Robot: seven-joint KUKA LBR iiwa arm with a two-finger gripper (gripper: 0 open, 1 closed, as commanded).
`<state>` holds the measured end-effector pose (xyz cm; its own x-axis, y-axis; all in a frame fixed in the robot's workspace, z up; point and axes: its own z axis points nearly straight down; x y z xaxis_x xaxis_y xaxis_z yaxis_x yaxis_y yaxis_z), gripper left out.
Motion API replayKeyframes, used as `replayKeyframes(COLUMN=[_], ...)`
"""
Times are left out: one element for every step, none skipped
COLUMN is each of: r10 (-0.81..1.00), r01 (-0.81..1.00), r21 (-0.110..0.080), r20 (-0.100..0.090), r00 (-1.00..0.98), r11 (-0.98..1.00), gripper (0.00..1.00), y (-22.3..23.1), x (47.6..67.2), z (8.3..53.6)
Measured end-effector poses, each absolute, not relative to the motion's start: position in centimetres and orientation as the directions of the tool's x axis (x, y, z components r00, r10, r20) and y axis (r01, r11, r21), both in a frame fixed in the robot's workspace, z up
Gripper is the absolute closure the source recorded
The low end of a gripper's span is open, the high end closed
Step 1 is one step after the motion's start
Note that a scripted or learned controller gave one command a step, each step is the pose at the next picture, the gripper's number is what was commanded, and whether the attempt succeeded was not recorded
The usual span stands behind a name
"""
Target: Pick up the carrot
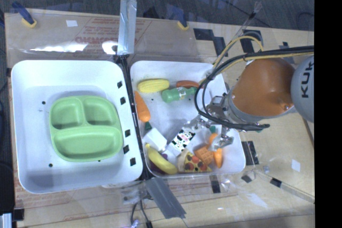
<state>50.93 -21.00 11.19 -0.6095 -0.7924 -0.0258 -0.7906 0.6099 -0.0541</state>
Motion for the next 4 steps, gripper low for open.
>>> replayKeyframes(r10=[-0.903, -0.979, -1.000, -1.000], r01=[-0.902, -0.977, -0.998, -0.998], r21=[-0.054, -0.057, -0.056, -0.058], r20=[-0.012, 0.000, 0.009, 0.009], r00=[-0.429, -0.205, -0.003, 0.004], r11=[0.429, 0.204, 0.002, -0.004], gripper=[0.00, 0.00, 0.00, 1.00], y=[-21.0, -20.9, -20.8, -20.6], x=[50.2, 49.5, 49.5, 49.7], z=[11.2, 11.2, 11.2, 12.4])
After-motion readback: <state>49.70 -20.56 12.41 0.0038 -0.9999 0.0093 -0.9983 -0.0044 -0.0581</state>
